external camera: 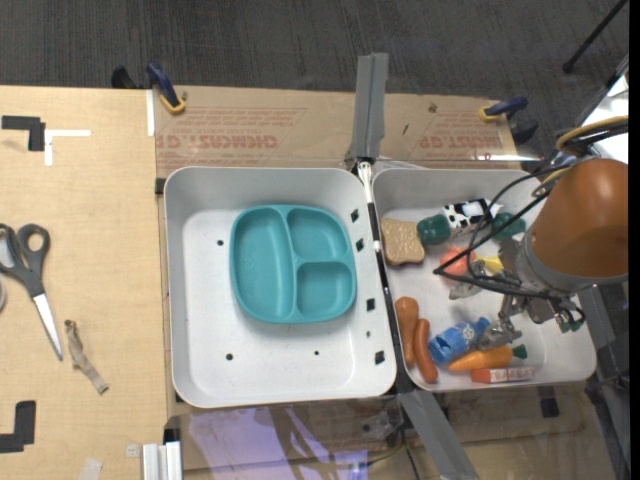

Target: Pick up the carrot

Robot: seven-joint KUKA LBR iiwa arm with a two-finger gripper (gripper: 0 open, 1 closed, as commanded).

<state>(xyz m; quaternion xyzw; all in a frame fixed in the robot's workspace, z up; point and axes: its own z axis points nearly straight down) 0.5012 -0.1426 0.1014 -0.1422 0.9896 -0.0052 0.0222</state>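
The gripper (512,320) hangs just above the carrot (487,358) in the right bin (560,373), approach underway; descent looks next, a grip not yet visible.

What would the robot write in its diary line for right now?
task: pick up carrot | carrot: lying in right bin, front | gripper: just above carrot | carrot held: no | left bin: teal plate

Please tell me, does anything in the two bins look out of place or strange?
Nothing stands out. The teal plate lies flat in the left bin. The carrot lies among small toys crowded in the right bin, under the gripper.
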